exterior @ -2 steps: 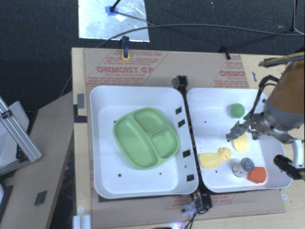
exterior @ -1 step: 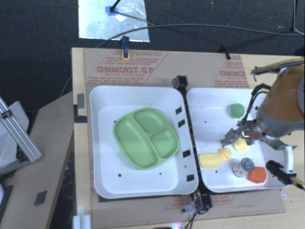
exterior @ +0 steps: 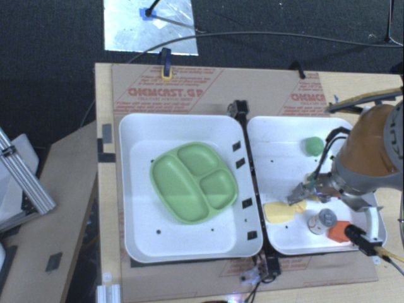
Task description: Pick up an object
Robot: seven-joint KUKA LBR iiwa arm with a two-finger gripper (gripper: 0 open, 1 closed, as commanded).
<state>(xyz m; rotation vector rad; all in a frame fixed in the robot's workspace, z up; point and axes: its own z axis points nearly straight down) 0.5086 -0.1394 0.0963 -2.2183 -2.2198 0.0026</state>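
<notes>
My gripper [exterior: 302, 196] hangs low over the right bin [exterior: 278, 137], reaching in from the right. Its tip is just above the upper right edge of a flat yellow object [exterior: 278, 212] near the bin's front left. To the right of that lie a small grey round object [exterior: 324, 219] and an orange object [exterior: 339, 231], both close under the wrist. A green ball [exterior: 314, 146] rests toward the back of the same bin, apart from the gripper. I see nothing held.
The left bin [exterior: 136, 169] holds a green divided plate [exterior: 192, 182]. A black divider [exterior: 249, 175] with clips runs between the two bins. The arm's grey and orange body [exterior: 372, 150] covers the right bin's right side.
</notes>
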